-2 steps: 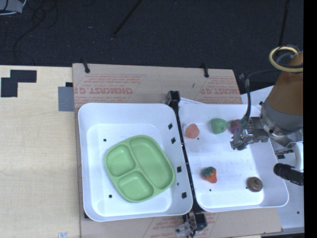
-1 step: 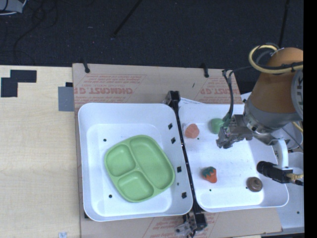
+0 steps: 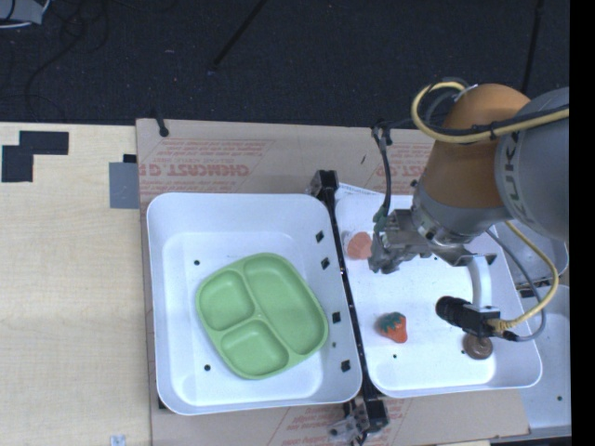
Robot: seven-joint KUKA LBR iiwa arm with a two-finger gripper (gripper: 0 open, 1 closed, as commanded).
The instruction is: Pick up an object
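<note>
Two white bins sit side by side on a cardboard sheet (image 3: 232,161), parted by a black divider (image 3: 337,277) that runs from 12 to 6 o'clock. The left bin (image 3: 172,249) holds a green plate (image 3: 261,316) with three compartments, lying flat a little toward 5 o'clock of the bin's middle; a bare band of floor runs round it on all sides, widest toward 12 and 9 o'clock. The right bin (image 3: 437,365) holds three small things. A pink piece (image 3: 359,244) lies near the divider at the bin's 10 o'clock, just beside the gripper. A strawberry (image 3: 392,326), red with a green cap, sits near the bin's middle toward 7 o'clock, apart from the walls, with open floor all round it. A brown round piece (image 3: 478,347) lies at 5 o'clock, close to the near rim and just below a black fitting (image 3: 462,315) on the arm's cabling. The gripper (image 3: 385,254) hangs over the right bin's 10 o'clock part, at 3 o'clock of the pink piece; nothing can be seen in its grasp, and how far it is open cannot be told from this angle. The cardboard bears red print, upside down and reversed, too unclear to read with certainty.
</note>
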